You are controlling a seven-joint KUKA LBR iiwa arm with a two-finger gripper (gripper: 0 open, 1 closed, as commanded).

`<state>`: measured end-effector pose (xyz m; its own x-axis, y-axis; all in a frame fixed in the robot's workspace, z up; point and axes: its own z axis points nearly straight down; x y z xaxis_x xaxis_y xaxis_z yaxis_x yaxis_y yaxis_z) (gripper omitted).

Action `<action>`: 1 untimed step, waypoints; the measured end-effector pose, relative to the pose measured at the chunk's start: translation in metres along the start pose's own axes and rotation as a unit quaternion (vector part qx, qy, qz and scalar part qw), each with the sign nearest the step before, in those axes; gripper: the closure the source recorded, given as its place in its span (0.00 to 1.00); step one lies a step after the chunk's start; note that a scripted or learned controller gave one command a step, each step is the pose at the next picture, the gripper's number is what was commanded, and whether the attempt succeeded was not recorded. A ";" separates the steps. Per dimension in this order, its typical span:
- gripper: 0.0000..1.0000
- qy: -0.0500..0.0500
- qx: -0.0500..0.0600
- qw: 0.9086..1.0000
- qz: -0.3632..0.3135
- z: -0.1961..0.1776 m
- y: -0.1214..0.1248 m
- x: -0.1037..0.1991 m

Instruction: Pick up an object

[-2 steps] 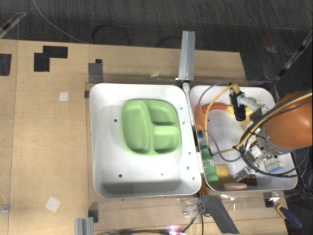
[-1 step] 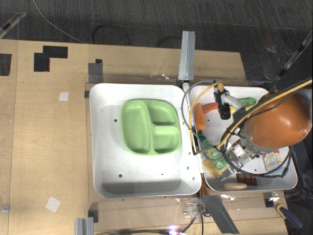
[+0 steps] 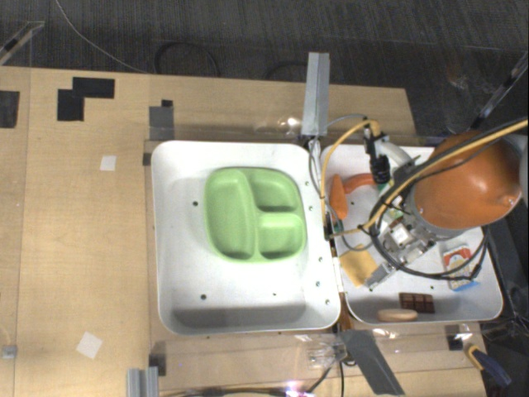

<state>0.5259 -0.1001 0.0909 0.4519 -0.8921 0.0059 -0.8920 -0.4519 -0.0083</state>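
The arm (image 3: 467,184) reaches in from the right and hangs over the right bin (image 3: 494,298). Its orange band covers much of that bin. Under it, wires and small metal parts crowd the wrist, and the gripper (image 3: 395,246) sits somewhere in that tangle. I cannot tell if it is wide or narrow, or if it holds anything.

Objects in the right bin, relative to the gripper:
- a yellow sponge-like piece (image 3: 358,266), just beside it to the lower left, close to a thin metal tip; touching or not, I cannot tell.
- an orange object (image 3: 343,190), above and to the left, near the bin wall, partly hidden by cables.
- a dark brown chocolate-like block (image 3: 416,303), below, apart from it.
- a tan rounded thing (image 3: 397,313), below, at the bin's front edge, just beside the block.
- a small red-and-white item (image 3: 457,260) w/ smth blue under it, to the right, half hidden by the arm; hard to make out.

Far to the left, in the left bin (image 3: 178,296), lies a green divided plate (image 3: 252,213), well apart from the gripper. Both bins stand on the wooden tabletop (image 3: 74,246).
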 end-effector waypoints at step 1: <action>1.00 0.000 0.005 1.000 0.000 -0.013 -0.005 -0.002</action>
<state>0.5292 -0.0962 0.1038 0.4524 -0.8918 0.0049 -0.8916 -0.4524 -0.0192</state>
